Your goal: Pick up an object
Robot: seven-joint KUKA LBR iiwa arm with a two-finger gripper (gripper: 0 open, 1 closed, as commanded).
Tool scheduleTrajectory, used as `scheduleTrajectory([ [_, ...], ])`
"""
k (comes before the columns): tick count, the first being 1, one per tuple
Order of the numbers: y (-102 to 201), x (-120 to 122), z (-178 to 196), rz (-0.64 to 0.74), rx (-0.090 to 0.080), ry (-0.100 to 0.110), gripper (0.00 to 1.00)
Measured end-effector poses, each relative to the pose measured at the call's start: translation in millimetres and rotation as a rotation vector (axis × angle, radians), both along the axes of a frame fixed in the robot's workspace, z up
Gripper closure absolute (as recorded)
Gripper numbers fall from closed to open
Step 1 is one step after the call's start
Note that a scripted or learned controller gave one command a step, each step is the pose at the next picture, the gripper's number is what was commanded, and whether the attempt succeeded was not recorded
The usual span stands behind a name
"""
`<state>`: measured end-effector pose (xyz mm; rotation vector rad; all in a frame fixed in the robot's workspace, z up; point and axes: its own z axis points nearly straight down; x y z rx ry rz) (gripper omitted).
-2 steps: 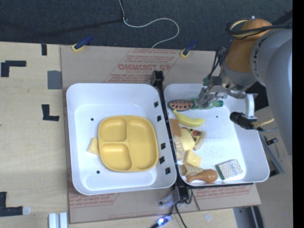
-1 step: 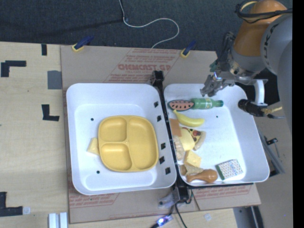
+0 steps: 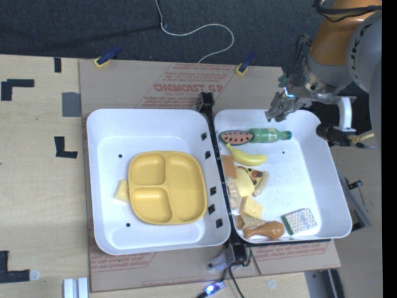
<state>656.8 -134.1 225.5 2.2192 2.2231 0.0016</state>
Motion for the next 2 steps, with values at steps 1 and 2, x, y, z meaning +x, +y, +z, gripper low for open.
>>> scheduleTrajectory([
  [1, 40.5, -29.2, -8.0, 0.002, 0.0, 0.004, 1.0],
  [2, 76.8, -73.2, 1.9, 0.002, 0.001, 0.005, 1.0],
])
